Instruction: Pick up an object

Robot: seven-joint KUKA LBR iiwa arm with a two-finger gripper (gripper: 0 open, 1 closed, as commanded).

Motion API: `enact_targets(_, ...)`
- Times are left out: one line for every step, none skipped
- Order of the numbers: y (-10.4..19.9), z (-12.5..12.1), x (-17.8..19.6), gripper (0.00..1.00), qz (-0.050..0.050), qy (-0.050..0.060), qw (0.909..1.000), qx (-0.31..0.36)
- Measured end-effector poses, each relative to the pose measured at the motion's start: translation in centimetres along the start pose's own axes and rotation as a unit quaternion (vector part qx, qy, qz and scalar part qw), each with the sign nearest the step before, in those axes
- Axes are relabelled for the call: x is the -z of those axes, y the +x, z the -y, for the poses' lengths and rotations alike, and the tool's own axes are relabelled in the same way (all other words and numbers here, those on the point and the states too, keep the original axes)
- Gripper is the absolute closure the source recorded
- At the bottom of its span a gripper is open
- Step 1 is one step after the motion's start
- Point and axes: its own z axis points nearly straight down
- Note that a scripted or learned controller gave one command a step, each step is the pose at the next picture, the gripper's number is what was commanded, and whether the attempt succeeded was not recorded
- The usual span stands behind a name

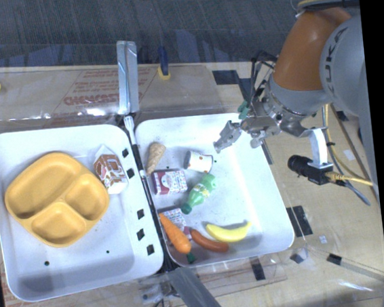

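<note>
While the arm reaches in from the right, the gripper point(233, 133) hangs over the upper right part of the right bin point(268, 196); whether its pincer is apart or together cannot be told. Nothing shows between its tips. Near it, lower left, lies a small white cup point(198, 160). Further objects in this bin: a potato point(155, 155), a red carton point(170, 182), a green bottle point(199, 193), a carrot point(175, 233), a sausage point(209, 241) and a banana point(229, 231). The left bin point(68, 271) holds a yellow divided plate point(55, 198) and a brown packet point(110, 169).
</note>
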Motion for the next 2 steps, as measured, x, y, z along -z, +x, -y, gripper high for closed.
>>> enact_targets(3.4,2.6,1.2,0.00,0.000,0.000,0.9987,0.051)
enact_targets(6.1,8.4,-15.4,0.00,0.000,-0.003,0.9969,0.079)
